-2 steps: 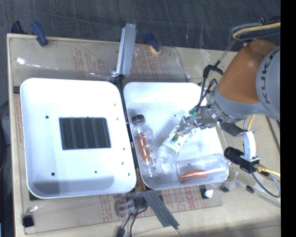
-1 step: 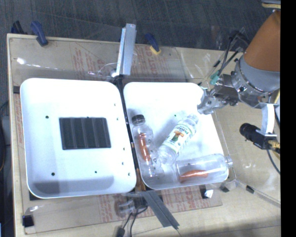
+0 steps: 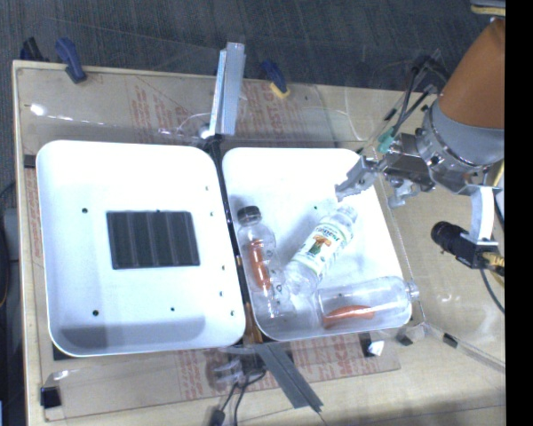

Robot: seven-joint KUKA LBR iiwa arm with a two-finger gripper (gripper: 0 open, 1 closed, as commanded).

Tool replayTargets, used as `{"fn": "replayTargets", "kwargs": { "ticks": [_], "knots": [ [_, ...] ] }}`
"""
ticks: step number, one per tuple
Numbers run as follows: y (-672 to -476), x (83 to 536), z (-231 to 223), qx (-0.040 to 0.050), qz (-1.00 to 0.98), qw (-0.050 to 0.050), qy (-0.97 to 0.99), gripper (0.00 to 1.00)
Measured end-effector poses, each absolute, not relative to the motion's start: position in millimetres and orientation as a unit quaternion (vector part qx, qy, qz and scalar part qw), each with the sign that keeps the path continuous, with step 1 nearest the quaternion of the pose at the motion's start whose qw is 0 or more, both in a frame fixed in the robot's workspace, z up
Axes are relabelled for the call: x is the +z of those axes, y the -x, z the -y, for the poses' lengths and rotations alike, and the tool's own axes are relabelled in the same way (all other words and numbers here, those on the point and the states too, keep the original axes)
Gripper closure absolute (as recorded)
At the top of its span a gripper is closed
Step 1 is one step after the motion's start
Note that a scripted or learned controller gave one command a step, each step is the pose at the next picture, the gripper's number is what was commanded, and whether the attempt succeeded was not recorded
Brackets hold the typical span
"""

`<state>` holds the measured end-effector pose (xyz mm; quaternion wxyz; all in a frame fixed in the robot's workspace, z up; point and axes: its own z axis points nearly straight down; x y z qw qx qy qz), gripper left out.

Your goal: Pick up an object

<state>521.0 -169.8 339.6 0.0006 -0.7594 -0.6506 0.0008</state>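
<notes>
Three clear plastic bottles lie in the right bin (image 3: pixel 284 171). One with a black cap (image 3: pixel 255 248) and orange contents runs along the bin's left wall. A second with a green and white label (image 3: pixel 322 243) lies diagonally in the middle. The third (image 3: pixel 366 303), with something red-orange inside, lies along the near wall. My gripper (image 3: pixel 354 182) hangs over the bin's far right part, just above and beyond the top end of the labelled bottle. Nothing shows in its grasp.
The left bin (image 3: pixel 71 176) has a dark ribbed rectangle (image 3: pixel 153 239) on its floor. A grey upright post (image 3: pixel 226 91) stands where the bins meet at the far side. Blue clamps (image 3: pixel 71 60) hold the board's far edge. Cables (image 3: pixel 409 96) trail from the wrist.
</notes>
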Motion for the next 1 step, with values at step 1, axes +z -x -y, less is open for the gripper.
{"fn": "replayTargets", "kwargs": {
  "ticks": [1],
  "knots": [
    [-525.6, 232.6, 200.7, 0.0015, 0.708, 0.002, 0.706, 0.00]
  ]
}}
